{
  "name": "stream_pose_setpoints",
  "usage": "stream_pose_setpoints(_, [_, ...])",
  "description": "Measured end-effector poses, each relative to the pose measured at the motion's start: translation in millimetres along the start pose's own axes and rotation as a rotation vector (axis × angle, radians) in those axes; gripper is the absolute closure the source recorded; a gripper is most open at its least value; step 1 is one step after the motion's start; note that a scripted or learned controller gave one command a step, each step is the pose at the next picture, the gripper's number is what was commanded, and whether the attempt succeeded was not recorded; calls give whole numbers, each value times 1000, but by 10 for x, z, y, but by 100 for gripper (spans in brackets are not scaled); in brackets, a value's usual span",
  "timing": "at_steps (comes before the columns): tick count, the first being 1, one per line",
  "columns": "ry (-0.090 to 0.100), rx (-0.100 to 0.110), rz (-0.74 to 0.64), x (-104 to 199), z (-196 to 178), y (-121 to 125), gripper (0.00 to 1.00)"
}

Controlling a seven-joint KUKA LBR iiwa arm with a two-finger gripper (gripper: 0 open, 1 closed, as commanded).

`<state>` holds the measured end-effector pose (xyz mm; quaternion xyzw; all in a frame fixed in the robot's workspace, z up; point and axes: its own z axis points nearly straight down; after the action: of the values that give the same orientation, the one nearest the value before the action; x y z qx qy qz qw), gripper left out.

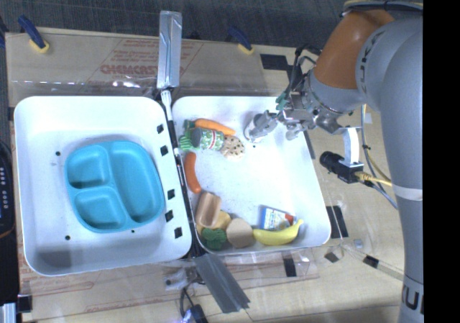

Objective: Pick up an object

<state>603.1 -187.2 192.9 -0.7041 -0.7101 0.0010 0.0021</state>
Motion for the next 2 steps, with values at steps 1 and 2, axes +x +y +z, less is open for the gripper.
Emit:
stream_pose_setpoints(1, [1, 1, -6, 14, -97, 9, 100])
stream_pose_setpoints(2, [2, 6, 310, 498, 843, 125, 100])
